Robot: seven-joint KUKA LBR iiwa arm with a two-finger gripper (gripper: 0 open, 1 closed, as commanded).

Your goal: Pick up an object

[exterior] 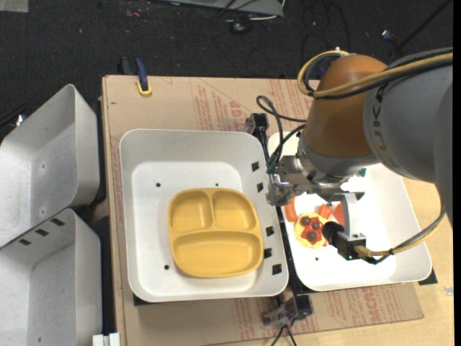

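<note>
Robot arm (pixel 374 114) hangs over the right bin (pixel 403 265), its end effector (pixel 317 211) low above a small pile of toy food.

Whether the end effector is open or closed cannot be told from above. Just beneath it lie a yellow toy (pixel 310 229) with dark red dots and orange pieces (pixel 330 212), near the bin's left wall. A yellow divided plate (pixel 215 233) sits in the left bin (pixel 144 193). Both bins rest on the brown table (pixel 119 114).

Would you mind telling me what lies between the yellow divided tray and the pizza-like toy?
In the camera view, the two bins' adjoining white rims lie between the yellow tray and the pizza toy.
</note>
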